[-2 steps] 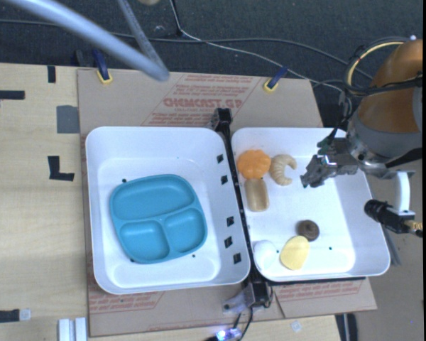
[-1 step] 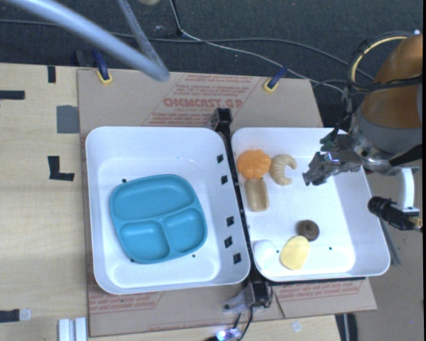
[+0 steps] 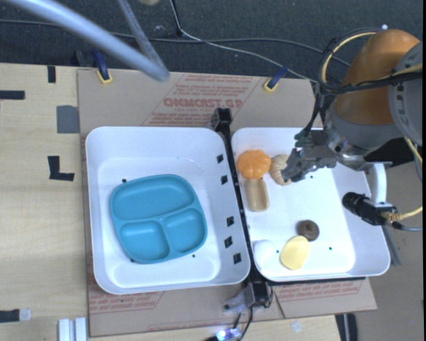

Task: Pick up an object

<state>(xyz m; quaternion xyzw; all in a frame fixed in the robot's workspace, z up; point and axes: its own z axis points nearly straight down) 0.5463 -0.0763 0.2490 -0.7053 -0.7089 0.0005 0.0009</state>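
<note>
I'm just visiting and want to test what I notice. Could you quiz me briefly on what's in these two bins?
1. True or false: the blue divided tray lies in the left bin.
2. Which item lies nearest the gripper?
A. the pale yellow piece
B. the small beige lump
C. the brown round piece
3. Fill in: the orange round object touches the top end of the tan ______.

Key: 1 true. 2 B. 3 cylinder; both lie in the right bin, against the divider side.
</note>
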